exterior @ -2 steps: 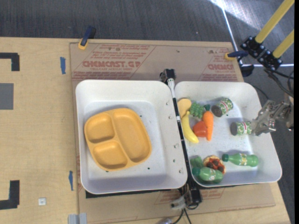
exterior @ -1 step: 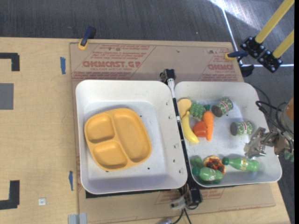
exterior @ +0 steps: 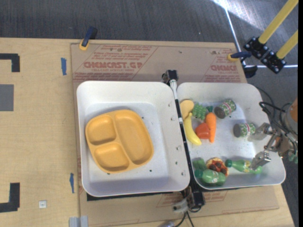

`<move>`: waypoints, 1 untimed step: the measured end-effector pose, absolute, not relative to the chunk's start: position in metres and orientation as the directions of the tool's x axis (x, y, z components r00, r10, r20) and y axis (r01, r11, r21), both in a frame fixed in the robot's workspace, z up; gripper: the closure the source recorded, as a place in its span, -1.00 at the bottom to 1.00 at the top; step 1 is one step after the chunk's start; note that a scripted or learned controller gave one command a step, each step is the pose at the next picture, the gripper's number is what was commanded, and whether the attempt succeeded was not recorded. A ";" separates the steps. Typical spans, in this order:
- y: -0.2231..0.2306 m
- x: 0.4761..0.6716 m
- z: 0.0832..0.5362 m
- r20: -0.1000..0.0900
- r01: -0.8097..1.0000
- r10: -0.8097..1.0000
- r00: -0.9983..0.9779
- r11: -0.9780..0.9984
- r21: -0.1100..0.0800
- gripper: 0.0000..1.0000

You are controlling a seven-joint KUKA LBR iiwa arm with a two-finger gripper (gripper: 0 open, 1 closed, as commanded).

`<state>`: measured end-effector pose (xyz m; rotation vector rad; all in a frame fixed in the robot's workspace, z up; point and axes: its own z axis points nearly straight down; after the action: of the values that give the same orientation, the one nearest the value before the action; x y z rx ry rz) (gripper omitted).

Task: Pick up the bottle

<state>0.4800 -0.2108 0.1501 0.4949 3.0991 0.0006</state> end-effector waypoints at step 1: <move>-0.211 0.482 0.161 -0.009 0.313 0.313 -0.950 0.950 0.002 1.00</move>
<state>0.4816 -0.2107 0.1607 0.4959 3.0930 0.0006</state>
